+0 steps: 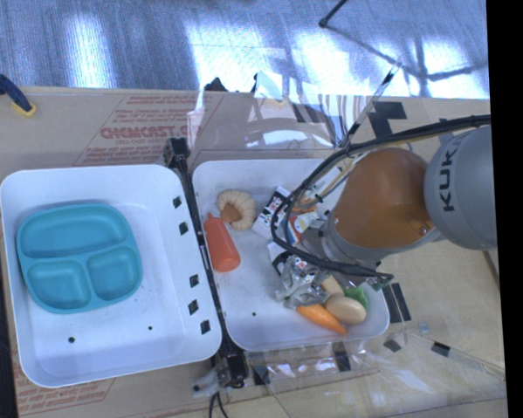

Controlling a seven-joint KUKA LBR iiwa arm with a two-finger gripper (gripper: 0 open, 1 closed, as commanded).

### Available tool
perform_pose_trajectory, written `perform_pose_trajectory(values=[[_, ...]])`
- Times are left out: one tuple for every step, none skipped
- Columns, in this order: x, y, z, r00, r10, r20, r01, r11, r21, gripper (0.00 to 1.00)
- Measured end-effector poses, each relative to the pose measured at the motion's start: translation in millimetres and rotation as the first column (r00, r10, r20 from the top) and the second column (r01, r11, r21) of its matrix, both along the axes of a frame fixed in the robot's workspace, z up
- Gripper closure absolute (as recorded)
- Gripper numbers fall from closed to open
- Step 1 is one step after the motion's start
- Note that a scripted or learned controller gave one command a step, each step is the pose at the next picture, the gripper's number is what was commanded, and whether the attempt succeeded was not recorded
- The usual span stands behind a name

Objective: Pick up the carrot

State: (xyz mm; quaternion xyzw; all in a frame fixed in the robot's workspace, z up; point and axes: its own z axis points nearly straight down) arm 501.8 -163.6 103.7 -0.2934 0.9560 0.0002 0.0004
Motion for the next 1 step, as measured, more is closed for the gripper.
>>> perform_pose_trajectory(values=[[-18.0, -19.2, -13.3, 0.987, 0.159, -0.003, -0.159, 0.987, 0.004, 1.0]])
